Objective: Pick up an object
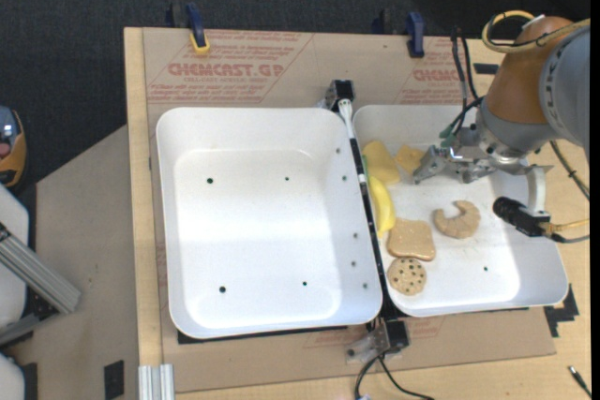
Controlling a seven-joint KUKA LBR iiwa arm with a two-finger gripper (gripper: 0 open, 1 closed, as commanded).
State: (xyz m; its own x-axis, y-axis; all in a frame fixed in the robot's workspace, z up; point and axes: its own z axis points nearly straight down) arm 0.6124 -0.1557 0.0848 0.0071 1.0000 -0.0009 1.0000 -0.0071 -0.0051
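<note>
1. The tan tabletop (281,70) with red lettering carries 2 shallow white plastic bins side by side; the left white bin (262,220) comes first.
2. The right white bin (487,281) sits just beside it, their rims touching along the middle.
3. A long yellow banana-shaped toy (380,187) lies along the right bin's left wall.
4. Just beside its lower end lies a tan bread-slice-shaped toy (411,240), and a round brown cookie with dark dots (407,275) touches that slice's lower edge.
5. A small pale yellow chunk (409,158) rests near the banana's top.
6. A curved tan croissant-like piece (457,220) lies near the bin's middle.
7. The claw (448,160) of the grey and orange arm (525,98) hangs low over the bin's upper part, just right of the yellow chunk; whether it is wide or narrow cannot be told, and nothing is seen held.
</note>
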